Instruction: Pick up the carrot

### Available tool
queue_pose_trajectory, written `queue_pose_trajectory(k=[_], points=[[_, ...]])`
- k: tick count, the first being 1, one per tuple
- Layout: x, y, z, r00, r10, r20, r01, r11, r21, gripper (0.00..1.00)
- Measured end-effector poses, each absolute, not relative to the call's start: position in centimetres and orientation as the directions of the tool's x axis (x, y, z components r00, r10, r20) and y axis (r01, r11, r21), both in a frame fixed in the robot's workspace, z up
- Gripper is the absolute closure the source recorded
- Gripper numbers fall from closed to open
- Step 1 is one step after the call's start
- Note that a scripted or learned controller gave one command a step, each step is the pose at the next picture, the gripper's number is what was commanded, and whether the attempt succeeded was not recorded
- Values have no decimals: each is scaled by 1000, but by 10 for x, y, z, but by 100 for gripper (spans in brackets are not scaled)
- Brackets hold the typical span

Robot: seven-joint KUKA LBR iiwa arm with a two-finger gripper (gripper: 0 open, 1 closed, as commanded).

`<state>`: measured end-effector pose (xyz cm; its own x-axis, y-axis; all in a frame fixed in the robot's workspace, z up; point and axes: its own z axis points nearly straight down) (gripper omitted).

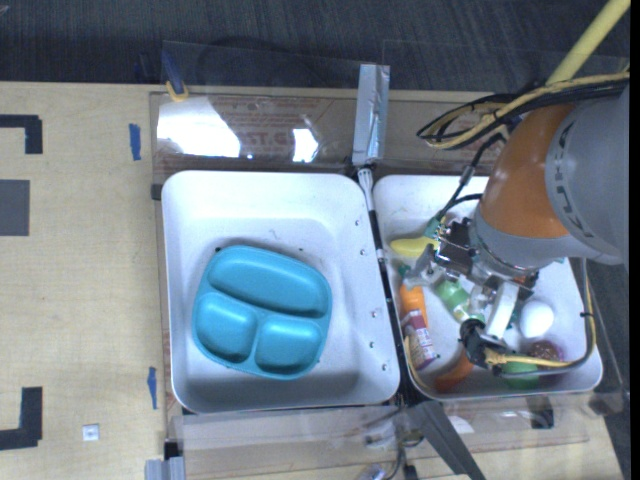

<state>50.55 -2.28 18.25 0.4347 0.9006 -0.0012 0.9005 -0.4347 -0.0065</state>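
**Arm low over the crowded right bin**

The left bin (180,268), smooth white plastic with rounded corners, holds a glossy blue three-compartment tray (262,308). The right bin (592,363) holds a jumble: a slim orange carrot (413,308) near its left wall, long axis running roughly near-to-far, plus a white egg shape (537,319), a yellow piece (408,247) and green bits. The claw (470,303) hangs over this clutter just beside the carrot; whether it is spread or pinching, I cannot tell.
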Motion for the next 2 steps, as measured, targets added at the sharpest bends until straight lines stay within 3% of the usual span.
queue_pose_trajectory(k=[1,2], points=[[483,-22,182,612,791,-3,791,-612,-7,0],[512,-30,182,765,644,-4,644,-765,-2,0]])
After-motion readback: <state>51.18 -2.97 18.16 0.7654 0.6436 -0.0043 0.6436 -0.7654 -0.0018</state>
